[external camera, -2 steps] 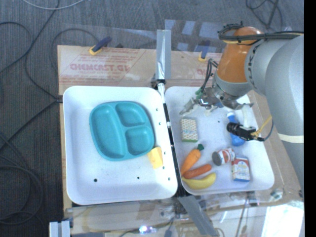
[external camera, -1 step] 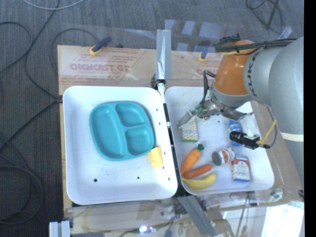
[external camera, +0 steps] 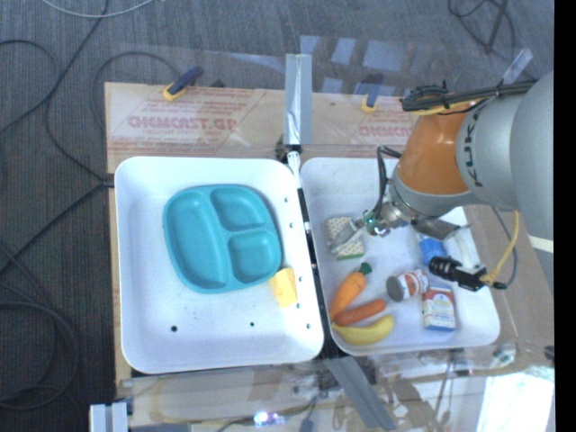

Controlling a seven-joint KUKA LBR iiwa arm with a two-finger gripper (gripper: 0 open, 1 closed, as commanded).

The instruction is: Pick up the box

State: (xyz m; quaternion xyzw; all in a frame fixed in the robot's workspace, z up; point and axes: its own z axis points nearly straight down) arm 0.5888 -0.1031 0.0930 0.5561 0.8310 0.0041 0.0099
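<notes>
Camera view: landmark is the right bin (external camera: 486,327). Box (external camera: 438,310) lies flat at its near right corner, long axis running near-to-far, red and white. Just left of box a can (external camera: 407,285) on its side; further left a banana (external camera: 364,331) at the near wall, two carrots (external camera: 351,297) above it. A black connector (external camera: 457,273) on the cable hangs just beyond the box, likely in the way of a straight drop. Gripper (external camera: 376,221) sits mid-bin toward the left, over a patterned packet (external camera: 343,237); box lies toward the near right of it, well apart. Fingers: cannot tell open or closed. Blue item (external camera: 433,248) between gripper and box. Left bin (external camera: 144,331) holds a teal tray (external camera: 223,235) and a yellow block (external camera: 283,287).
</notes>
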